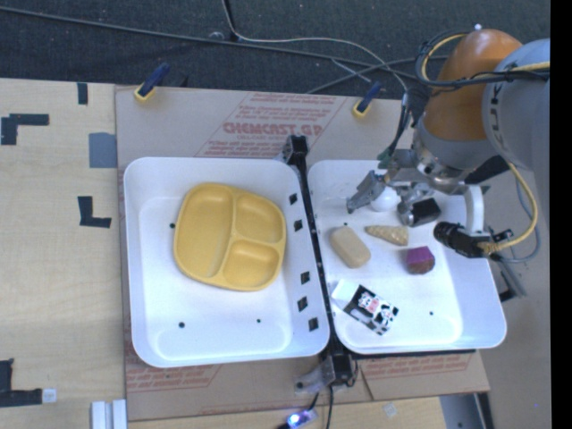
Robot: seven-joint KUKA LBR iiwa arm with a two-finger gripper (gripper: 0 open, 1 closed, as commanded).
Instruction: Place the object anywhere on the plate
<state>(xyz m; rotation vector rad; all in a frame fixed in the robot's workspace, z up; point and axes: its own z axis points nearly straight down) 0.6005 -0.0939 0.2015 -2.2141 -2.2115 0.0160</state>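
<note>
Nearest the lens, lower centre, a black-and-white toy (366,307) lies in the right bin (465,324), w/ 1 tan bun (350,247), 1 cone (388,234), 1 purple lump (420,259). Gripper (384,191) hangs upper right, jaws spread, nothing btwn them, cone just below. 1 yellow plate (230,236) sits in left bin (147,266); 2 bins on cardboard (259,123) over a wood bench.

- Smooth yellow plastic, faintly glossy: divided plate (229,237).
- Glossy white plastic: both bins (152,266).
- Matt brown cardboard with red print under the bins (268,125).
- Pale wood-look bench (54,266), matt.
- Dull grey metal on the pincer (390,197); glossy orange band (466,79) above it.
- Matt beige, bread-like roll (350,247); rough-looking purple lump (419,259).
- Dark, coarse carpet-like floor (107,16).
</note>
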